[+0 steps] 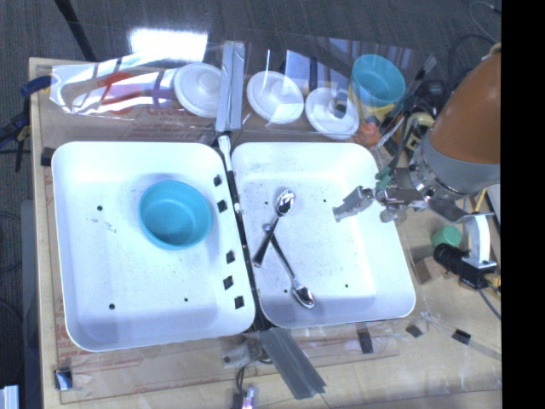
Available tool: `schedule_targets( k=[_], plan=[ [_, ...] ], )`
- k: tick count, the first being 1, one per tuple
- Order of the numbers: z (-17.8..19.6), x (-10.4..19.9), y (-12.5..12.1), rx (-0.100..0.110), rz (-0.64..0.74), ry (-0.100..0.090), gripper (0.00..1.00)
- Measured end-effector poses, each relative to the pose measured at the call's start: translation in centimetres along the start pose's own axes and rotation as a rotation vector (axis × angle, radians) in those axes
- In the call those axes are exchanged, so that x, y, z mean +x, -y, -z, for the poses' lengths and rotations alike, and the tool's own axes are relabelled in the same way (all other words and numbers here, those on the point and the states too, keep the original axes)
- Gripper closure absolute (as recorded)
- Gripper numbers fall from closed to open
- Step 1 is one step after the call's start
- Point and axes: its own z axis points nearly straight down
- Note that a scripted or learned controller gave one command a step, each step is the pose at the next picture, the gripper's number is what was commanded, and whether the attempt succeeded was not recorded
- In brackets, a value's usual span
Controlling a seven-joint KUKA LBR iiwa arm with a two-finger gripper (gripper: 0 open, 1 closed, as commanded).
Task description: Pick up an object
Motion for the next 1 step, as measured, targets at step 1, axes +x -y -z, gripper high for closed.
schedule_targets(
  k=[1],
  plan=[
    [-17.15,2.83,-3.32,0.002,0.048,-0.001,0.00]
  ],
)
